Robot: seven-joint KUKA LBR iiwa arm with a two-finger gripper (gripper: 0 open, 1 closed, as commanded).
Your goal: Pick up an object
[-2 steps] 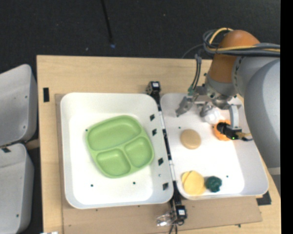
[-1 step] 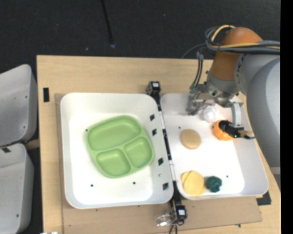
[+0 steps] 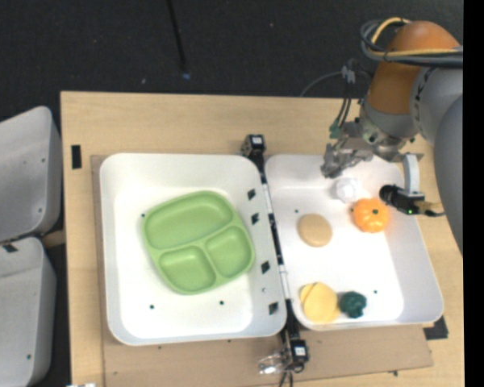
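We are judging this as the approach step: nothing is lifted yet. Our hand (image 3: 340,163) is hanging over the far edge of the right bin (image 3: 411,285), the grey arm (image 3: 403,79) angling down from above it. We cannot tell whether it is spread or pressed together. A small white object (image 3: 347,189) is lying just below it, the likeliest target; an orange piece (image 3: 369,215) and tan disc (image 3: 315,230) are sitting slightly farther on. Next we are needing a short descent and a clean closing.

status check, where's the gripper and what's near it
Gripper low over right bin's far edge. White object just below it, not held. Orange pumpkin toy close by.
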